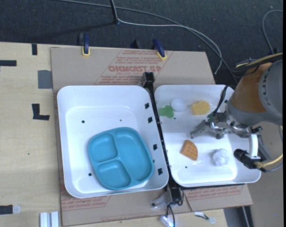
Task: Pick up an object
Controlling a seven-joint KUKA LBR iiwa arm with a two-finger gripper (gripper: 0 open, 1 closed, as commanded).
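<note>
Now end effector (pixel 196 132) low in right bin (pixel 204 176), finger spread unclear (cannot tell); waffle-like orange piece (pixel 190 150) just below-left of tip, nearest, long axis diagonal.

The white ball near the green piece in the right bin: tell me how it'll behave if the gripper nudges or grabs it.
The white ball looks round and smooth, so it would probably roll when nudged, perhaps against the green piece. Its curved surface may slip from the gripper unless squarely centred.

Robotics lab bench: cardboard sheet (pixel 133 65) clamped at top centre under two white bins (pixel 72 103), black tape marks (pixel 36 111) at left, cables (pixel 181 27) across dark carpet above.
</note>
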